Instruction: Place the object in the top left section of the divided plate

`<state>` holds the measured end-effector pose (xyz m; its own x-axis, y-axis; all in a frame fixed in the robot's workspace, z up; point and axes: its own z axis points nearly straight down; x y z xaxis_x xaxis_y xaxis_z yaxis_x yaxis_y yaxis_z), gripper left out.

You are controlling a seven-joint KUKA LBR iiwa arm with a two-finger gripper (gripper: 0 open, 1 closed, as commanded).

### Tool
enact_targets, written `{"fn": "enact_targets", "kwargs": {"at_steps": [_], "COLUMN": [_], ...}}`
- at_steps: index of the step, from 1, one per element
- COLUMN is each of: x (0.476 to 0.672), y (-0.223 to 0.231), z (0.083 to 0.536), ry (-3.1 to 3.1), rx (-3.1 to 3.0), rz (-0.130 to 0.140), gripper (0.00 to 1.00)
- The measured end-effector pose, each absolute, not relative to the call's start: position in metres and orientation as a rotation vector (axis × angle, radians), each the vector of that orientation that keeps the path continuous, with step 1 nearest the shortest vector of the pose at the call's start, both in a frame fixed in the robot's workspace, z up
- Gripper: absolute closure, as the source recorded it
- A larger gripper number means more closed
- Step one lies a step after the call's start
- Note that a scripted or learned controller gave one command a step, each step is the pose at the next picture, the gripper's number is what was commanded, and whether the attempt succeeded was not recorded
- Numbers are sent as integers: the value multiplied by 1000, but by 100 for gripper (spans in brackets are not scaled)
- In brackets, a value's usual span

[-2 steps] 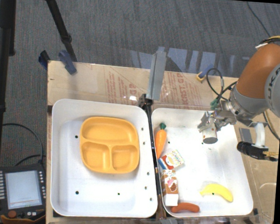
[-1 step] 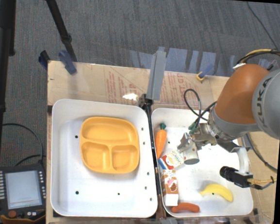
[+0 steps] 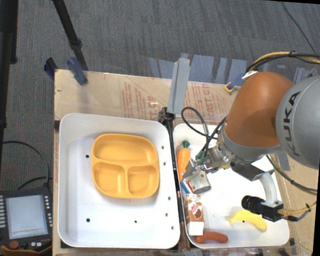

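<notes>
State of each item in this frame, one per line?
Divided plate: upright in left bin, nothing in its sections.
Carrot: lying in right bin, by the divider.
Carton: lying flat.
Banana: lying flat.
Sausage: lying at the near edge.
Gripper: low over right bin, beside carrot.

The orange-banded arm (image 3: 261,114) reaches into the right bin (image 3: 276,232), its gripper (image 3: 199,175) low beside a toy carrot (image 3: 183,157). A carton (image 3: 194,211), sausage (image 3: 211,237) and banana (image 3: 248,219) lie nearby. The yellow divided plate (image 3: 125,166) sits in the left bin (image 3: 70,200).
</notes>
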<state>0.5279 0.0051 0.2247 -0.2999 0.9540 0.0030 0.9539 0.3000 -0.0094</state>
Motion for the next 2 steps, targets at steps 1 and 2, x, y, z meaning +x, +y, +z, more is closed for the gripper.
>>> {"fn": "enact_targets", "kwargs": {"at_steps": [1,2], "x": [549,549], "y": [60,59], "z": [182,183], "ry": [-2480,-2479], "rx": [-1914,-1917], "rz": [12,12], "gripper": [100,0]}}
